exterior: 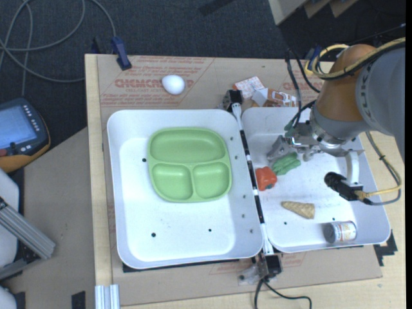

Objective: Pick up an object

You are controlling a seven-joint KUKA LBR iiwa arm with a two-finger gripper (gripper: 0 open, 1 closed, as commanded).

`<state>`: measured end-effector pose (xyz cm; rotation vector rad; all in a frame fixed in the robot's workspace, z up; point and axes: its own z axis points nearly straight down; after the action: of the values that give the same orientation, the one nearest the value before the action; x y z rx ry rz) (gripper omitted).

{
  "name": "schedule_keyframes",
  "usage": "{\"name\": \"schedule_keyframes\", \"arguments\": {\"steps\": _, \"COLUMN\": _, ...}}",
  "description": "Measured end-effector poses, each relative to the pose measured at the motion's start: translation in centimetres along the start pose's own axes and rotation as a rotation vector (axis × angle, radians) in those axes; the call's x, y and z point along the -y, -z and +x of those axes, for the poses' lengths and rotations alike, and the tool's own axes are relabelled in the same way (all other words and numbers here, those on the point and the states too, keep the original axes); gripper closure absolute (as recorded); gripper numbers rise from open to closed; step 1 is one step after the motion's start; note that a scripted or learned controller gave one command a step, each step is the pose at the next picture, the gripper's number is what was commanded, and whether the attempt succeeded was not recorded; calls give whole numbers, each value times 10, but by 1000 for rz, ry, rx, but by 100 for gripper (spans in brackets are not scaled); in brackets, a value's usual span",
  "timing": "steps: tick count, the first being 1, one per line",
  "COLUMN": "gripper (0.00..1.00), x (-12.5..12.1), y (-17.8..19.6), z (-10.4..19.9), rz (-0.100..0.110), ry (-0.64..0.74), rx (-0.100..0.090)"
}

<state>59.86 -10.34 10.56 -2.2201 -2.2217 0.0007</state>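
Observation:
In the right bin [367, 230] lie a green pod-shaped toy [286, 165], a red-orange piece [265, 177], a tan cone [299, 208] and a small silver can [340, 232]. My gripper [288, 146] hangs low over the bin's upper left part, right above the green toy and touching or nearly touching it. The grey arm with its orange band [341, 85] comes in from the upper right. Nothing is seen lifted between the fingers.
The left bin [129, 224] holds a green three-compartment plate [190, 163]. On the bench behind the bins sit a white egg-like ball [172, 84] and crumpled wrappers [261, 92]. A blue clip [120, 51] sits at the bench's back left edge.

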Motion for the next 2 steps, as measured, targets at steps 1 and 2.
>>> {"name": "schedule_keyframes", "arguments": {"steps": 1, "gripper": 0, "x": 2, "y": -21, "z": 9, "rz": -2, "ry": -1, "rx": 1}}
{"name": "schedule_keyframes", "arguments": {"steps": 2, "gripper": 100, "x": 1, "y": -11, "z": 10, "rz": -3, "ry": -1, "rx": 1}}
